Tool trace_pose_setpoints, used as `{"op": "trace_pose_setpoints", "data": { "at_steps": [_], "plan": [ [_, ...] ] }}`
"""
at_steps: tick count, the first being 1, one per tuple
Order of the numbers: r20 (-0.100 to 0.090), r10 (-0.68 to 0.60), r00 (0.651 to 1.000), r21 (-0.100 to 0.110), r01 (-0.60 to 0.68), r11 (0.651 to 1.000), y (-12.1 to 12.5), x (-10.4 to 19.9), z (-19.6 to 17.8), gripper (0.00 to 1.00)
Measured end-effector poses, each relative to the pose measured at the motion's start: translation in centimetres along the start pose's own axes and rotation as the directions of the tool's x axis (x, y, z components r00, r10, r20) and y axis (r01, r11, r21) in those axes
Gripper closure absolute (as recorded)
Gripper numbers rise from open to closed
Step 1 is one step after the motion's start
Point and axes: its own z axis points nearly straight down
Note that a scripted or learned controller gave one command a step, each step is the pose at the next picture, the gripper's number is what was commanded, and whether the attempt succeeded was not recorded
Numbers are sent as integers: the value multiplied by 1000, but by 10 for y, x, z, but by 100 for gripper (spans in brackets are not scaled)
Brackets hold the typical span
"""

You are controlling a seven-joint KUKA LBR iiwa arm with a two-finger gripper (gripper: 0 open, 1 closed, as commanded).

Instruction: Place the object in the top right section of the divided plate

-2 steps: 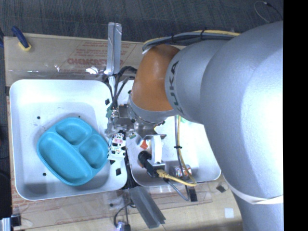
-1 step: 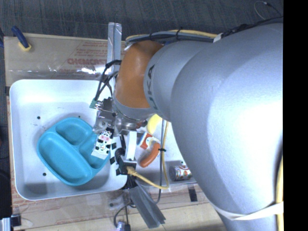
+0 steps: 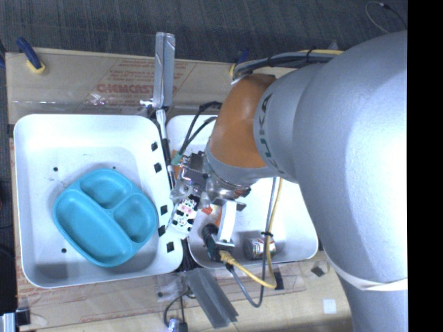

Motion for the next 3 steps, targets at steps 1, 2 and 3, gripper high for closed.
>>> {"op": "trace_pose_setpoints", "data": {
  "at_steps": [1,2,3],
  "plan": [
    [-1,40,999,0,-40,999,42,52,0,100],
    [1,28,1000,1,-28,1000,6,86,0,100],
    [0,-45,999,0,45,999,6,19,0,100]
  ]
}}
